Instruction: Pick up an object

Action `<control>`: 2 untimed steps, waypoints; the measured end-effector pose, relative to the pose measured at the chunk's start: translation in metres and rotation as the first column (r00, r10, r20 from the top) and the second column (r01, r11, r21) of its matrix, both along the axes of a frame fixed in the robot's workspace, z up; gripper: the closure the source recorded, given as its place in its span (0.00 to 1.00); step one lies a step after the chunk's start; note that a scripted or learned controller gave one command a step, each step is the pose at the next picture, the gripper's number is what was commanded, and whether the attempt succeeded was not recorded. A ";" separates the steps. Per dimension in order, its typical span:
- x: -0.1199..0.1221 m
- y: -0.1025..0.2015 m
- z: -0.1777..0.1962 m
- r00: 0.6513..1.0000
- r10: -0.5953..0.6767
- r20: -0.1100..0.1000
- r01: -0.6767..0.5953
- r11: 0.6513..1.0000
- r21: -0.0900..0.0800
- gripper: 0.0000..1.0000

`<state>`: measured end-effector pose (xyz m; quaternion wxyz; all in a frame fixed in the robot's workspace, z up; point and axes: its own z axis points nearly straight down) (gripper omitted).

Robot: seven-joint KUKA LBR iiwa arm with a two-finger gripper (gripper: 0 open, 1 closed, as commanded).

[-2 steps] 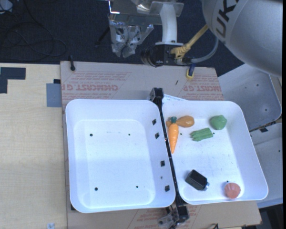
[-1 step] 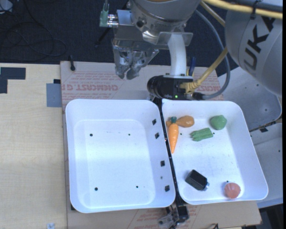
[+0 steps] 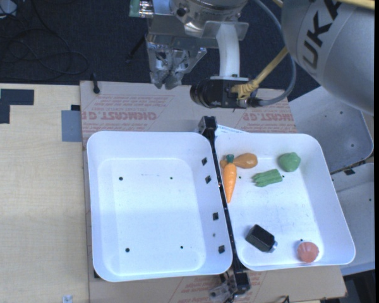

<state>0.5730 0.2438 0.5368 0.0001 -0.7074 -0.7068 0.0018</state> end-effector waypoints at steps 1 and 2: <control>0.027 0.000 0.000 1.000 0.000 0.000 0.000 1.000 0.000 1.00; -0.038 0.000 0.000 1.000 0.004 -0.005 -0.004 1.000 0.000 1.00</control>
